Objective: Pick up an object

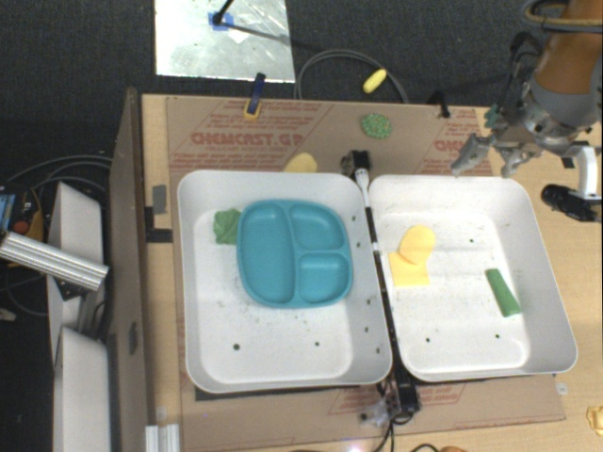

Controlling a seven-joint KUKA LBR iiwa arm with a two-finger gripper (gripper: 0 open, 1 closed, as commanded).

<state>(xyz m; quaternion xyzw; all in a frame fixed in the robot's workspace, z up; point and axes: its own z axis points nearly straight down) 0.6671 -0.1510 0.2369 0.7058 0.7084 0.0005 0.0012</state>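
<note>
From above, two shallow white bins sit side by side on a cardboard sheet laid over the table (565, 252). The left bin (203, 347) holds a blue divided plate (292, 252) with three compartments, lying flat near the bin's middle, and a small green leafy piece (226, 225) touches the plate's left edge, partly tucked beneath it. The right bin (528, 347) holds three things: a rounded yellow piece (416, 243) resting on the upper edge of a flat yellow square (409, 271), both close to the bin's left wall, and a green stick-shaped block (502, 292) well apart from them near the right wall. The green block lies flat with its long axis running from upper left to lower right, close to vertical in the view, its lower end pointing toward the bin's front right corner. The gripper (491, 158) hangs just beyond the back rim of the right bin, above the cardboard, with its two fingers spread apart and nothing between them; it is well apart from everything in the bin. Behind the bins, on the cardboard, lie a green round bumpy object (376, 125) and a pale yellow object (301, 164) just at the left bin's back rim. A yellow oblong object (375, 81) lies on the dark floor beyond.
</note>
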